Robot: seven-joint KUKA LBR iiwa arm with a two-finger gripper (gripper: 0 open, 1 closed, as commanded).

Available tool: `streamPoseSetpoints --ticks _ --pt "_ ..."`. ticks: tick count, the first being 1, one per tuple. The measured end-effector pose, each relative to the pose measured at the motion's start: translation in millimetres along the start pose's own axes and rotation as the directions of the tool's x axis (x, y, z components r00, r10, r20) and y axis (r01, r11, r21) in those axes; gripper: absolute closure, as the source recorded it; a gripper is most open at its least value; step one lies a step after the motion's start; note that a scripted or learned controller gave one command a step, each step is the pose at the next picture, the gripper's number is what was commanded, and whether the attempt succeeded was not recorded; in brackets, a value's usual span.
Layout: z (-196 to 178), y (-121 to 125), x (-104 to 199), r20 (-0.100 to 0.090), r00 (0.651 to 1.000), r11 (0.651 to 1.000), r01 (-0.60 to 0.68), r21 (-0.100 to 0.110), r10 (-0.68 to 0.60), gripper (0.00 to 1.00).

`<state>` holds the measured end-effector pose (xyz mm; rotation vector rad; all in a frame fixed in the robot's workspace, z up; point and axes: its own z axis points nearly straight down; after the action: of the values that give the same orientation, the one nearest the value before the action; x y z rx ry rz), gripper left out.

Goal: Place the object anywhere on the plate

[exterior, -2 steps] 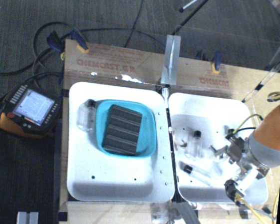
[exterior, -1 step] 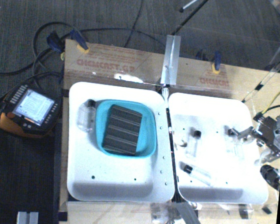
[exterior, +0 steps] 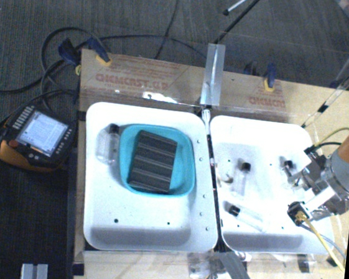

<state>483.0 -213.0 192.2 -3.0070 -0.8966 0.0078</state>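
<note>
Plainly, the plate sits in the left bin, blue, with a dark ribbed block already lying on it and a clear vial just beside its left rim. In the right bin lie several small clear vials with black caps, one near the middle and another nearer the front. Which is the object I cannot tell; each looks light, stiff, smooth and apt to roll or slip, so I would grip across the middle of the barrel. At the bin's right wall, the pincer hangs over the surface; whether it is wide or narrow I cannot tell.
</note>
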Motion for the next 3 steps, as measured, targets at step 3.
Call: streamPoseSetpoints --ticks 3 --pt "27.6 -51.2 32.9 0.001 0.967 0.967 -0.255 0.000 0.255 0.00"
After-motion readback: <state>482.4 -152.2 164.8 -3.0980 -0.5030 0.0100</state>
